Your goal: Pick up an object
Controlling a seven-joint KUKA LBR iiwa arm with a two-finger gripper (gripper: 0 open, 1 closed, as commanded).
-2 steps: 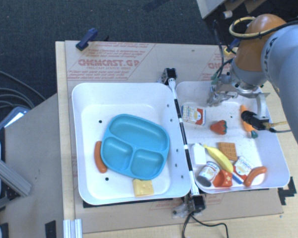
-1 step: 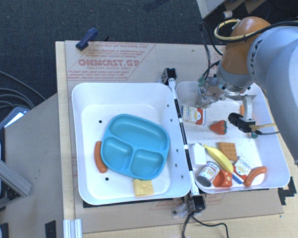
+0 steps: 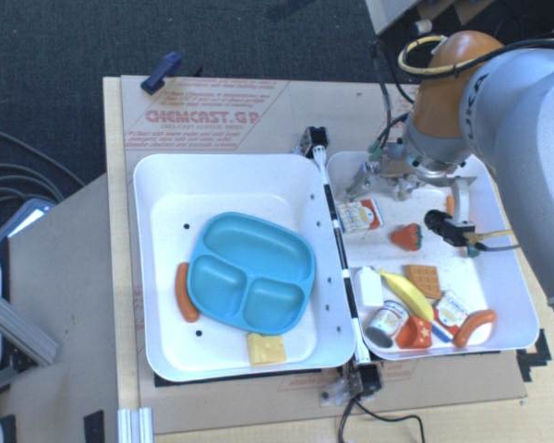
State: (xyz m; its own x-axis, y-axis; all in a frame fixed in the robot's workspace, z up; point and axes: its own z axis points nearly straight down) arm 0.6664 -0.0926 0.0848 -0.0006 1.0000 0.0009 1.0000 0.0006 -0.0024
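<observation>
My gripper [image 3: 380, 190] hangs over the back of the right bin [image 3: 524, 314], its two fingers apart with nothing between them. Just in front of it lies a small white and red carton [image 3: 358, 216]. A red strawberry [image 3: 406, 237] sits to the carton's right. Nearer the front lie a yellow banana [image 3: 406, 293], a tan cracker [image 3: 424, 279], a small can [image 3: 385, 322], a white packet [image 3: 450, 309], a red piece [image 3: 414, 333] and a red sausage [image 3: 474, 328].
The left bin [image 3: 157, 238] holds a blue divided tray [image 3: 251, 271], an orange sausage [image 3: 185, 292] on its left and a yellow cheese block [image 3: 267, 348] in front. The bins meet at a black-clipped rim [image 3: 332, 238]. A blue clip [image 3: 160, 73] lies on the cardboard behind.
</observation>
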